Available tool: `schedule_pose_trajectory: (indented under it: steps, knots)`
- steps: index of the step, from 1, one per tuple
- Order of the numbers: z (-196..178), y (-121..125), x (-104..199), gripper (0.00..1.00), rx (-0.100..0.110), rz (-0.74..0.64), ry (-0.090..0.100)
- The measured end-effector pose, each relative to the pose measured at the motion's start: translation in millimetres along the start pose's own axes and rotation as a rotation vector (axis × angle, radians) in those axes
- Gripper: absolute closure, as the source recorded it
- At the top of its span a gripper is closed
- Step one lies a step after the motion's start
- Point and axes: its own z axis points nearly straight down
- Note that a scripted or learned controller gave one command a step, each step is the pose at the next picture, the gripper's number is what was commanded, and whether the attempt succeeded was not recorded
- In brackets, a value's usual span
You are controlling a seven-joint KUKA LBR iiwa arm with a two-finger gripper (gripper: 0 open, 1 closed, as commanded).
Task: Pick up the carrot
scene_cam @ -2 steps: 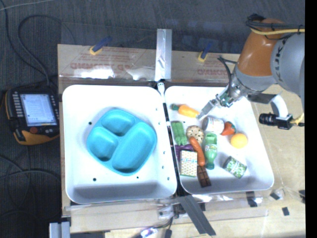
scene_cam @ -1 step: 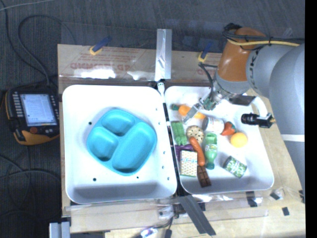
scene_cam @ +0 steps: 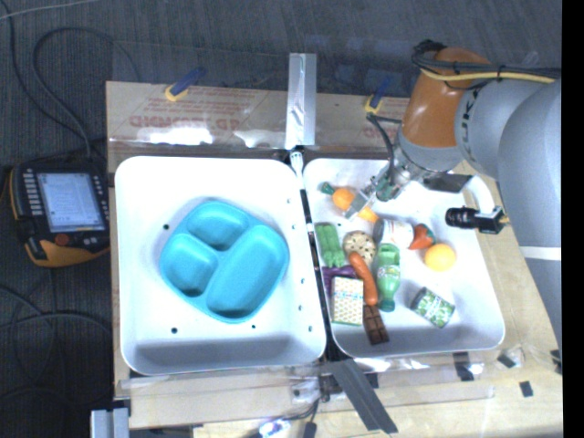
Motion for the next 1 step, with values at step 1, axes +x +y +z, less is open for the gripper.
schedule_pose_trajectory:
  steps: [1]
  knots:
    - [-82.5, -21.7, 53.2, 1.00, -0.004, 0.238, -0.002]
